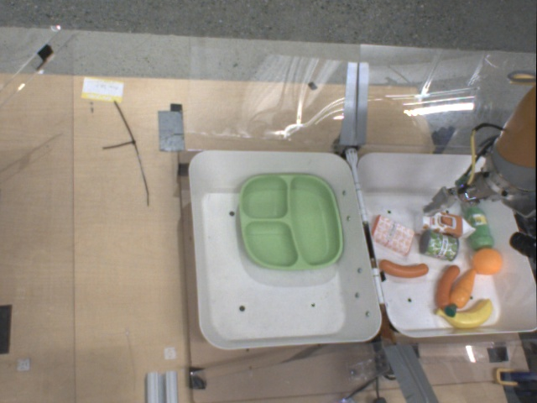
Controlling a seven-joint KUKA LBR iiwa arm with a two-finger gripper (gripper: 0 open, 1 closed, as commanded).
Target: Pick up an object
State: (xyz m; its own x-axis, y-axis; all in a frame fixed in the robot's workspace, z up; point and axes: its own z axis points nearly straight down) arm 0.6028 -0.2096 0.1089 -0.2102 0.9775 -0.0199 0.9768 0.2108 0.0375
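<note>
Two shallow white bins side by side on a wooden bench. In the left bin [210, 309], a green divided plate [291, 221] with three compartments, lying flat toward the far half. In the right bin [394, 309], a cluster of toy food: a pink patterned packet [393, 234] near the left wall, a red sausage [404, 269] just in front of it, a small dark green can [439, 244] to the right of the packet, a small red-and-white carton [445, 222] just behind the can, a green bottle [480, 231] further right, an orange ball [487, 262] in front of the bottle, two carrots [454, 286] side by side below that, and a yellow banana [470, 314] nearest the front wall, touching the carrot tips. Reaching in from the right, the grey arm with its orange band [518, 133], the gripper [457, 196] low over the far part of the right bin, just behind the carton and bottle. Cannot tell how the claw stands, too small and tangled with cables. Nothing visibly held. On the bench at far left, a yellow label [102, 89] and a thin dark cable [132, 145].
</note>
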